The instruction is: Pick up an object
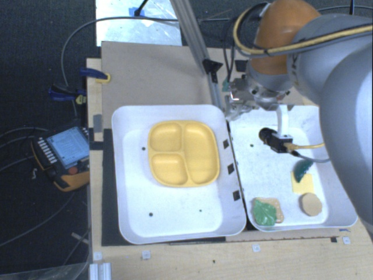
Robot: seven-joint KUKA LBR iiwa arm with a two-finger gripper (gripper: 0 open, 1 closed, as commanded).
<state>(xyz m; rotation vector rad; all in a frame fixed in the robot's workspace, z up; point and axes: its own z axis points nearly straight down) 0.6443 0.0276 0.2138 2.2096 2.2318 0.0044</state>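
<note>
Several small things lie in the right bin (256, 168). A green lump on a tan slab (266, 210) sits at the front. To its right is a round tan disc (310, 204). Behind the disc lies a flat yellow square (302, 184) with a teal piece (302, 169) at its back edge. My gripper (233, 105) hangs over the back left corner of this bin, close to the wall between the bins and well away from these things. Nothing shows in it.
The left bin (134, 214) bears a yellow divided plate (183, 153) in its middle. A metal pole (192, 34) slants down behind the bins toward the gripper. The grey arm (344, 86) covers the right bin's back right part.
</note>
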